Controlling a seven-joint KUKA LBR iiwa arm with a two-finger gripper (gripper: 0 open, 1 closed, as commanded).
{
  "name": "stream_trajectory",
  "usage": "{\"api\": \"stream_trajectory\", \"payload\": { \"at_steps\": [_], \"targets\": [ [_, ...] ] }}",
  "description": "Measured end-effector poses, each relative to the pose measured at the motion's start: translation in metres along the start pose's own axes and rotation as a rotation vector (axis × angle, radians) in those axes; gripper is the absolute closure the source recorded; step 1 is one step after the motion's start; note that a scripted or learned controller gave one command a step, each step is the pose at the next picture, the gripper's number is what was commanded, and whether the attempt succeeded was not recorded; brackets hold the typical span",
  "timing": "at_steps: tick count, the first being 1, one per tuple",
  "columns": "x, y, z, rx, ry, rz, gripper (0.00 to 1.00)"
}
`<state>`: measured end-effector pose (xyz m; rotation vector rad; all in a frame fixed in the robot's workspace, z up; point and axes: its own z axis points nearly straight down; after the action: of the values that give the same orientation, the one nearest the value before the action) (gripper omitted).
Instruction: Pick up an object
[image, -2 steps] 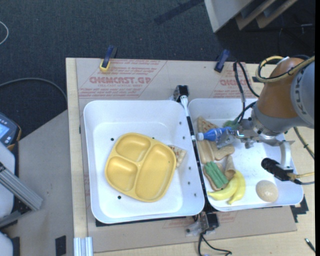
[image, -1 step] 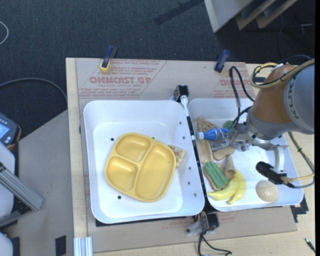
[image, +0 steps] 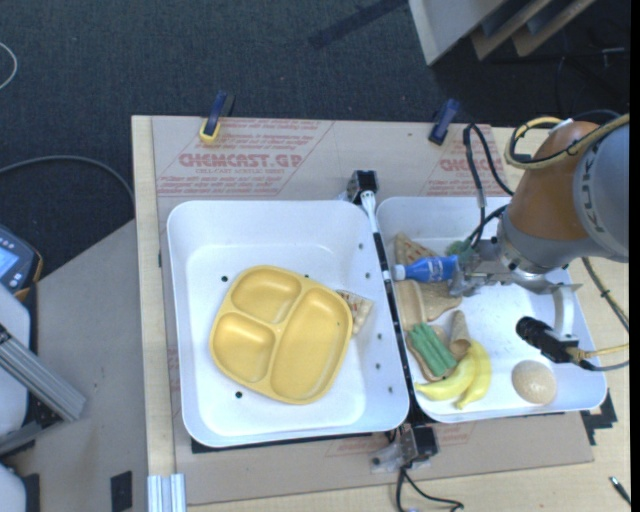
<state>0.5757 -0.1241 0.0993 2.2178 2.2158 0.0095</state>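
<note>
Bottle (image: 428, 268), blue-capped, lies in right bin (image: 590, 400) against its left wall, long axis running left-right across the bin. Tool (image: 470, 272) sits just right of the bottle's right end, touching or nearly so. Cannot tell its state. Banana (image: 462, 377) lies toward the near edge, apart.

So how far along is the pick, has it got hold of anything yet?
Nothing looks lifted yet. The yellow plastic banana, green ridged block, round beige ball and blue-capped clear bottle all lie in the right white bin. The pincer is low beside the bottle; whether it grips is unclear. Grasp and lift remain.
</note>
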Motion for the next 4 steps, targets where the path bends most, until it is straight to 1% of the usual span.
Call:
{"api": "stream_trajectory", "payload": {
  "at_steps": [1,2,3,4],
  "targets": [
    [0.003,0.005,-0.044,0.003,-0.001,-0.002,1.0],
    [0.004,0.007,-0.108,0.001,-0.002,-0.002,1.0],
    [0.004,0.008,-0.127,0.004,-0.001,-0.002,1.0],
    [0.063,0.005,-0.119,0.012,0.002,-0.005,1.0]
  ]
}}
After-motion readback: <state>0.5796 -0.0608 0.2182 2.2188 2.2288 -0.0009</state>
